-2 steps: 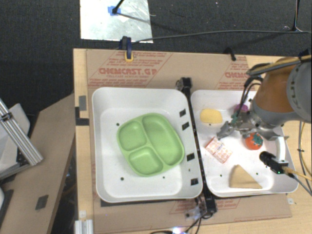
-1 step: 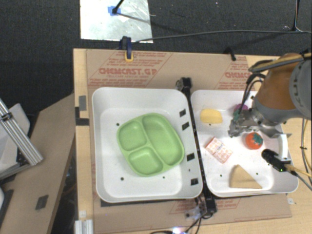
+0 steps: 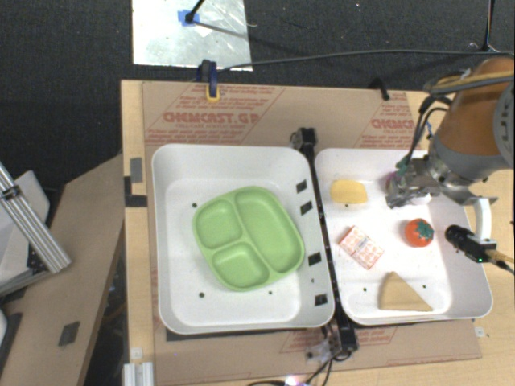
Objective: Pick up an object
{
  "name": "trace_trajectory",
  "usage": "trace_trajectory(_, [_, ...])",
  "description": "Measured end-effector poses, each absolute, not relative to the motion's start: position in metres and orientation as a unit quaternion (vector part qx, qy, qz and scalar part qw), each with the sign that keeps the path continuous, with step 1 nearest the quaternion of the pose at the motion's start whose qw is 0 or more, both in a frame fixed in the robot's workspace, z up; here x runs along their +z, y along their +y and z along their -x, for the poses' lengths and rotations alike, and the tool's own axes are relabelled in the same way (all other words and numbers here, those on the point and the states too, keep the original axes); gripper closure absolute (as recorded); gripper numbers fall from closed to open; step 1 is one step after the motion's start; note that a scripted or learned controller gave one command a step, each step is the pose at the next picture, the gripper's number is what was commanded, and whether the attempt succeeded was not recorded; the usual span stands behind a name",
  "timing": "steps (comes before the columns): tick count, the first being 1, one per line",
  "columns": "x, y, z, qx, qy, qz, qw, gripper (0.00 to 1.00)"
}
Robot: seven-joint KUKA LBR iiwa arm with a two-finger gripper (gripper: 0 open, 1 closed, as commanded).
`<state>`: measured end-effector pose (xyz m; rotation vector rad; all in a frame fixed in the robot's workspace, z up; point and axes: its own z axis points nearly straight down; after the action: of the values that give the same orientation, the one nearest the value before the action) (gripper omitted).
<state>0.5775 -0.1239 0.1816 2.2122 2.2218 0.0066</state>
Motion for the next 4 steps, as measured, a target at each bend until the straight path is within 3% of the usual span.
trace_trajectory(1, [0.229, -0.119, -0.573, 0.0020, 0.709, -0.705, 0.003, 1.00])
trace_trajectory(2, [0.246, -0.119, -0.574, 0.0011, 0.709, -0.705, 0.002, 1.00])
trace_trajectory(4, [0.240, -0.007, -0.600, 0.0021, 0.711, -0.703, 0.000, 1.00])
